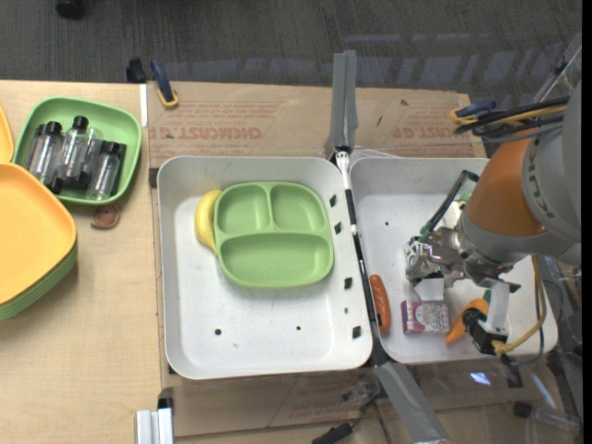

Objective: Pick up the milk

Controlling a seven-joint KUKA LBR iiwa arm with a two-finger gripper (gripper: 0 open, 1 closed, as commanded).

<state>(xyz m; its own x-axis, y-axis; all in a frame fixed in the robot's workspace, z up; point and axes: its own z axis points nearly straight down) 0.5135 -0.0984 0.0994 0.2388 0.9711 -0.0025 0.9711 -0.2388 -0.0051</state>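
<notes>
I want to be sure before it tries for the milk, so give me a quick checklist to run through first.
1. Milk carton in view in the right bin: ok.
2. Gripper above the carton: ok, slightly off toward the bin's far side.
3. Fingers open: cannot tell.
4. Carton free of neighbours: not ok, hot dog and carrot lie close.
5. Carton already held: not ok, it lies on the bin floor.

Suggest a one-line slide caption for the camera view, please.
KUKA arm's gripper poised over the milk carton in the right bin; a green divided plate sits in the left bin.
</notes>
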